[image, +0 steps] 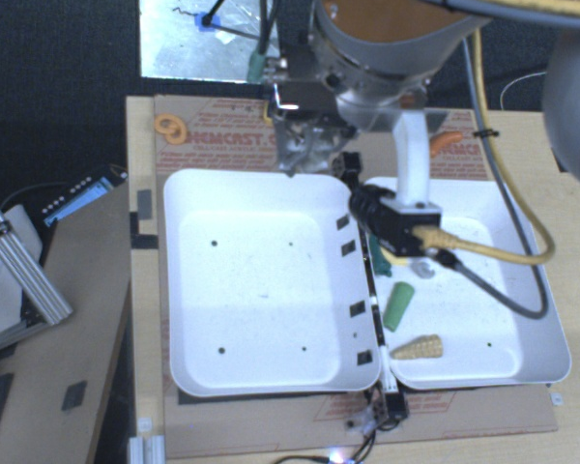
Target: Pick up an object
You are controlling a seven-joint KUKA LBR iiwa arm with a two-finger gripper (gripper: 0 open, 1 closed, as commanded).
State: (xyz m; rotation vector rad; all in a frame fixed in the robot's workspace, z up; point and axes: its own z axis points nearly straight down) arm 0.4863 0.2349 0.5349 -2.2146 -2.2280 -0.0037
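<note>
The green cylinder [398, 305] lies in the right bin [527, 361] near its left wall, with a tan cone [418, 348] just beside it toward the near edge. It looks light, stiff and smooth, best pinched across its middle. The end effector [307, 153] hangs at the far rim of the left bin [188, 187], well apart; whether it is released or clenched cannot be told.

Green cylinder [398, 304], tan cone [418, 348], in right bin [488, 358]
</note>
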